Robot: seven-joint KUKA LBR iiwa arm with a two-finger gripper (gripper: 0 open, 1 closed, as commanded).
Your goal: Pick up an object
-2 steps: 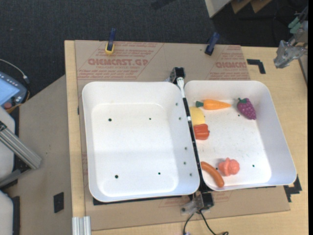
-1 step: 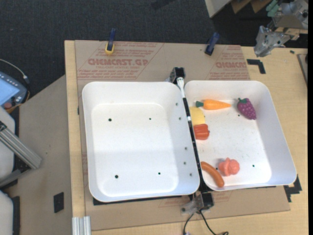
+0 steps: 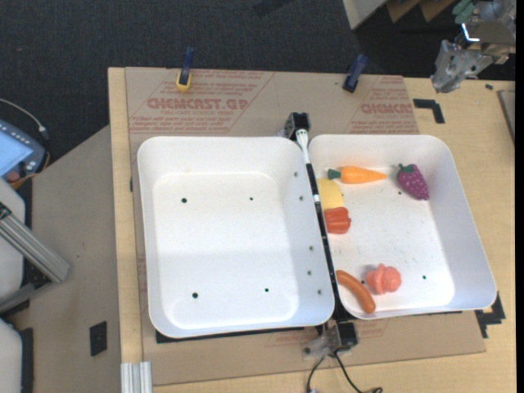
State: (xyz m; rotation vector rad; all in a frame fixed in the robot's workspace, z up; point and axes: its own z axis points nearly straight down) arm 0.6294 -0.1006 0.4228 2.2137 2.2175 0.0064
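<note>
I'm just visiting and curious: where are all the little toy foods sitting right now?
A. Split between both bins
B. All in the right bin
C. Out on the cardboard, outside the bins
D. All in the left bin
B. The carrot, grapes, red pepper, sausage and pink toy all lie inside the right bin.
</note>
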